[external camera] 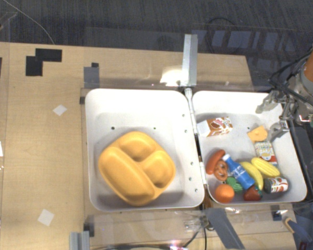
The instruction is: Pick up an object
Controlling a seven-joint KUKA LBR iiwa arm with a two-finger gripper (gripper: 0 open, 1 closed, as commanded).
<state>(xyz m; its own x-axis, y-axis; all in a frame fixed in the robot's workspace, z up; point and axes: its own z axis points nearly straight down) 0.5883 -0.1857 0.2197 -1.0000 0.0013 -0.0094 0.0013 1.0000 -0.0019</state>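
Viewing gripper (279, 120) at right bin's (235, 99) far edge; I can't tell its state. Glossy yellow banana (252, 174), blue bottle (238, 172), label unreadable, lie below. Moulded yellow divided plate (136, 166) left.

a yellow divided plate (136, 166) sits in the left bin (101, 108); toy food crowds the right bin (240, 104), with the gripper (274, 117) above its right edge.

yellow divided plate (136, 167), blue bottle (239, 173), orange fruit (225, 192), white bins (141, 103).
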